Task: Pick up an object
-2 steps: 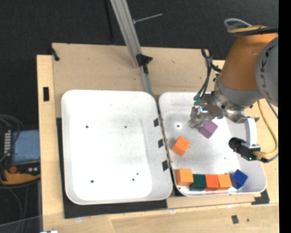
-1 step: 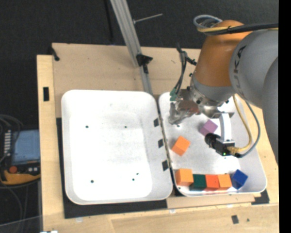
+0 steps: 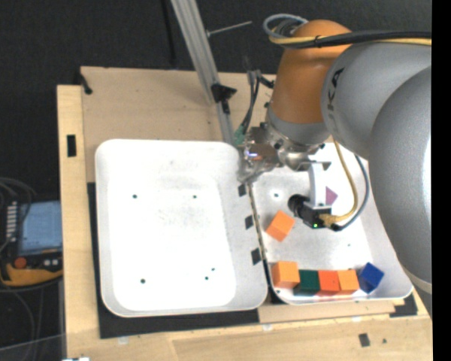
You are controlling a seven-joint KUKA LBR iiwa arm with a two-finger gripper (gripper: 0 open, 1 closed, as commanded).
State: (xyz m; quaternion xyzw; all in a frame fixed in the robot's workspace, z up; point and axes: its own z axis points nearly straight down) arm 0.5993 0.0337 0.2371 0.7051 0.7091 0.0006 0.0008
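Right bin [image 3: 364, 239] holds an orange block [image 3: 279, 226] loose near the wrist [image 3: 286, 145].

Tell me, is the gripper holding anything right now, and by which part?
Cannot tell: the gripper hides its own grasp from this angle. The tilted orange block lies loose in the right bin.

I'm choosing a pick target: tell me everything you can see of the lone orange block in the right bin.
The orange block is a small plain cube, matte, perhaps painted wood. It lies on the right bin's floor near the left wall, turned askew to the walls. It is apart from the row of blocks along the near edge; only the floor touches it.
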